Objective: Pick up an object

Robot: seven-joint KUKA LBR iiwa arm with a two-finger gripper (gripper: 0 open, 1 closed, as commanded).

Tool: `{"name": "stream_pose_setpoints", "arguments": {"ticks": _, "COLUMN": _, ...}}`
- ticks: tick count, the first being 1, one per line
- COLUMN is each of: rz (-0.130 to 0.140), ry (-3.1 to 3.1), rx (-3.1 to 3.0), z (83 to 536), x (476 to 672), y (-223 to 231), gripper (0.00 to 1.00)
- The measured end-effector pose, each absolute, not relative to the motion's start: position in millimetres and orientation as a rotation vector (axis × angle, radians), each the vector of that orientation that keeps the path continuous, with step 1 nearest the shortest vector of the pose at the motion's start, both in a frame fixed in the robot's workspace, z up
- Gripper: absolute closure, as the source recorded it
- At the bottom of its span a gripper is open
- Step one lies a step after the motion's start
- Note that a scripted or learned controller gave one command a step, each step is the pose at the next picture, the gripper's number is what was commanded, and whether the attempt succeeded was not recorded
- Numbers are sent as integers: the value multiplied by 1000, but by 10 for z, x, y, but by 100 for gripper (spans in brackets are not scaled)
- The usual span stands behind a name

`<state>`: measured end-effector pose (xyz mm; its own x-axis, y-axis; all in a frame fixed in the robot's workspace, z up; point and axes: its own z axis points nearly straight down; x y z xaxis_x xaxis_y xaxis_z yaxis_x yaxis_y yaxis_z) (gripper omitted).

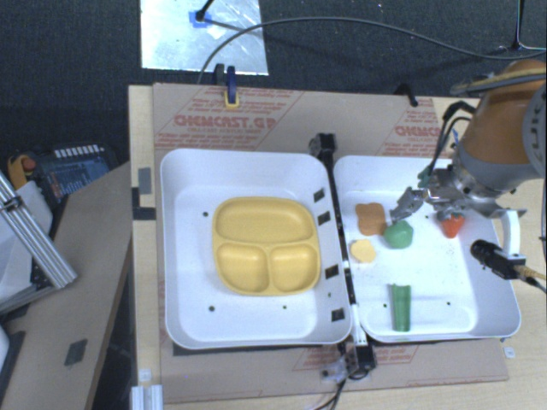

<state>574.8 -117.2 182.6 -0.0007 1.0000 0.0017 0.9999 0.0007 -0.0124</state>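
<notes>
- The grey arm point(504, 143) with its orange band is reaching in from the right, over the upper part of the right bin point(461, 314).
- The end effector point(408, 205) is hanging low at the upper middle of the right bin, its metal tips pointing down and left toward a green round object point(398, 234).
- Whether the end effector is spread or pressed together cannot be told from this view, and nothing is visibly sitting between its tips.
- The green round object is lying on the bin floor just beside the end effector's tips; whether they are touching cannot be told.
- A brown, bread-like flat piece point(371, 218) is lying just left of the green round object, and a pale yellow disc point(363, 251) is sitting below it, near the bin's left wall.
- A small orange-red object point(451, 225) is resting to the right of the green one, partly under the arm's wrist.
- A green rectangular block point(400, 307) is lying well apart from the others, toward the near edge of the right bin.
- The left bin point(184, 254) is holding a yellow divided tray point(265, 244) with three compartments, lying flat at its centre.
- Both bins are sitting side by side on a cardboard sheet point(256, 120) covering the tabletop point(102, 254).
</notes>
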Motion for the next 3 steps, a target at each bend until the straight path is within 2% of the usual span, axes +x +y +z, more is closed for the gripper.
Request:
{"name": "stream_pose_setpoints", "arguments": {"ticks": 1, "rz": -1, "ry": -2225, "rx": -2218, "z": 1901, "x": 5778, "y": -1169, "gripper": 0}}
{"name": "stream_pose_setpoints", "arguments": {"ticks": 3, "rz": 2, "ry": -2221, "rx": -2218, "z": 817, "x": 5785, "y": -1068, "gripper": 0}}
